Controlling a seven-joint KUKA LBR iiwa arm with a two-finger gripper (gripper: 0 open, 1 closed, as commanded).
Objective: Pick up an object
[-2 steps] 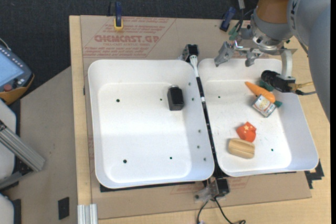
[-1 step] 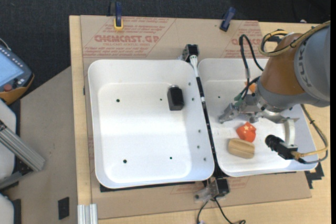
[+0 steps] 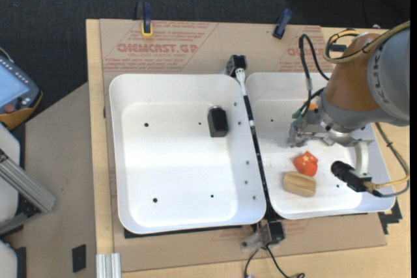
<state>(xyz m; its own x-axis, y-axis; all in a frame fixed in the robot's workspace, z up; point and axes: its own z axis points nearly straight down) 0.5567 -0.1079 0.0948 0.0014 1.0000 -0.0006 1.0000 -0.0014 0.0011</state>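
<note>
End effector (image 3: 301, 135) low in the right bin (image 3: 277, 198), finger state unreadable from this angle.
Can't tell open or shut, nothing visibly between the fingers. Red object (image 3: 305, 163) sits just below it, tan block (image 3: 299, 184) right beside that. Black object (image 3: 217, 121) lies alone in the left bin (image 3: 130, 159). Both bins on the bench (image 3: 104, 62).

Arm (image 3: 384, 84): thick rounded grey casing, broad orange band (image 3: 348, 84) above wrist. Pale grey wrist flange below band. Gripper (image 3: 301, 135): small metallic silver-grey assembly with a green spot on it. Black cables (image 3: 309, 58) loop beside the orange band; black cylindrical part (image 3: 348, 177) with orange-tipped cable hangs off the wrist.
</note>
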